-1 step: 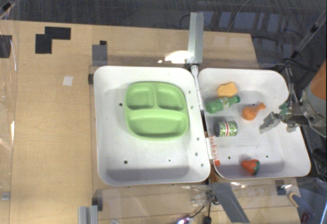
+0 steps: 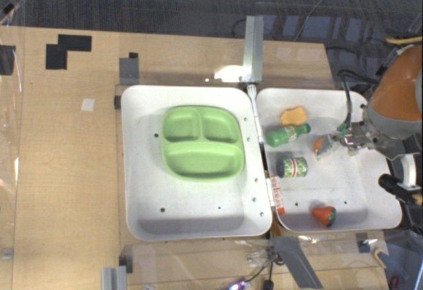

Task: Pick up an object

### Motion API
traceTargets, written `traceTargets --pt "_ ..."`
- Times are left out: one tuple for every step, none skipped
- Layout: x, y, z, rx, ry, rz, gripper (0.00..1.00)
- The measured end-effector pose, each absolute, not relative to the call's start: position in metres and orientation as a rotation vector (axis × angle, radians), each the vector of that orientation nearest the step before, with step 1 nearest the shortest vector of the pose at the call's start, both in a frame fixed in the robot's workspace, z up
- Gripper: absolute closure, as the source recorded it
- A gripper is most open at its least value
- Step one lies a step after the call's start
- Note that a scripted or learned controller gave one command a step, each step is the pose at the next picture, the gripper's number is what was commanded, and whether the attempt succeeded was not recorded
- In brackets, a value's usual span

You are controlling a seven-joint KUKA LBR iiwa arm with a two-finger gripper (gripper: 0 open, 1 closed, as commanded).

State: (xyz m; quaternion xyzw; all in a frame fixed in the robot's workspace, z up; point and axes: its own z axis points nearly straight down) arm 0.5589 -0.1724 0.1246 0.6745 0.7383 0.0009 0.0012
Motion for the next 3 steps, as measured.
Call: traceTargets --pt "0.591 -0.115 0.091 2.300 2.124 0.015 0.00" --pt "0.594 -0.113 0.104 2.294 2.127 0.028 1.00" --pt "0.648 -0.059 0.200 2.336 2.094 0.007 1.00"
